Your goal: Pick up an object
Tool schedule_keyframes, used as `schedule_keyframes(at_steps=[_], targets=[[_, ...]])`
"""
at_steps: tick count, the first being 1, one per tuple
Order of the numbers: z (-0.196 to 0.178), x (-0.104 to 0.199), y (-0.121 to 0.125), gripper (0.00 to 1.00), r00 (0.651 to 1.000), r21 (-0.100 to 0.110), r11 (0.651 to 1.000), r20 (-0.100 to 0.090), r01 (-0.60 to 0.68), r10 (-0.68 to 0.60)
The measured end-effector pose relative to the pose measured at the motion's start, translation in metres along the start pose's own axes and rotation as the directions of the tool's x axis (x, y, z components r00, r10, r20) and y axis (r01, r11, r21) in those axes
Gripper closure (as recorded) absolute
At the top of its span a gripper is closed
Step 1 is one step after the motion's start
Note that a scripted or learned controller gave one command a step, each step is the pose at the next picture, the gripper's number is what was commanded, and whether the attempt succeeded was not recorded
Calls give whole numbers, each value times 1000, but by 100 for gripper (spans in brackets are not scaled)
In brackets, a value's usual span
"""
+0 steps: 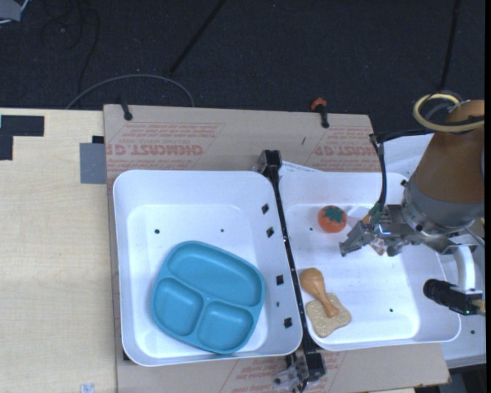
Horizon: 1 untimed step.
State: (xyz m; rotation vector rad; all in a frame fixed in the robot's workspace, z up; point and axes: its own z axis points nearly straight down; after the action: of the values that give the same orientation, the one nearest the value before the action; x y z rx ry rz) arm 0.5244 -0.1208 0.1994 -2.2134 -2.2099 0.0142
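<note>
In the right bin (pixel 393 334), a small orange-red ball with a green top (pixel 332 218) lies near the far left corner. A tan drumstick-shaped toy (pixel 314 282) rests partly on a flat beige toast-like piece (pixel 328 317) at the near left. My gripper (pixel 370 246) hangs over the middle of this bin, just right of and a little nearer than the ball. It is open, with nothing between its fingers. The drumstick lies to its lower left, apart from it.
The left bin (pixel 135 219) holds a blue divided plate (pixel 207 296). A raised divider (pixel 280 244) with black clips separates the two bins. The grey arm (pixel 450 178) comes in from the right over the right bin's far side.
</note>
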Motion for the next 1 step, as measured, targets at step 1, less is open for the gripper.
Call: schedule_keyframes(at_steps=[1], targets=[[-6, 0, 3, 0, 1000, -12, 1000, 2, 2, -2]])
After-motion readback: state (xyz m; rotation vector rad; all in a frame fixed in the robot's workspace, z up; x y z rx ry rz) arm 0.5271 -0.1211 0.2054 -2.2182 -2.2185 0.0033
